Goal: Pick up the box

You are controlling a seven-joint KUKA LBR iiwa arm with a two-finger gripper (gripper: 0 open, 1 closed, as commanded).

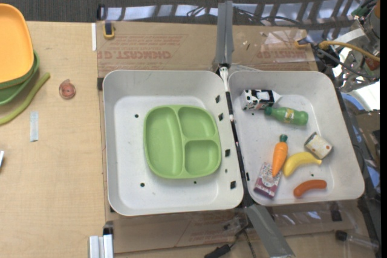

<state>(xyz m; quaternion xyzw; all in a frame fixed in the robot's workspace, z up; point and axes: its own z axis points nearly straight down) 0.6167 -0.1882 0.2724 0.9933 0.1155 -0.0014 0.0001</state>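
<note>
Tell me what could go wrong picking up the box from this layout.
1. The box lies flat near the right bin's front wall, with the carrot touching its upper end; a descent could catch or shove the carrot instead.
2. The banana and sausage lie close on its right, so a wide approach might nudge them.
3. Another small boxy item sits nearby and could be mistaken for the target.

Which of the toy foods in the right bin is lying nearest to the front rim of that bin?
The red-orange sausage. It lies lower in the right bin than the banana and the carrot, which are further back.
</note>
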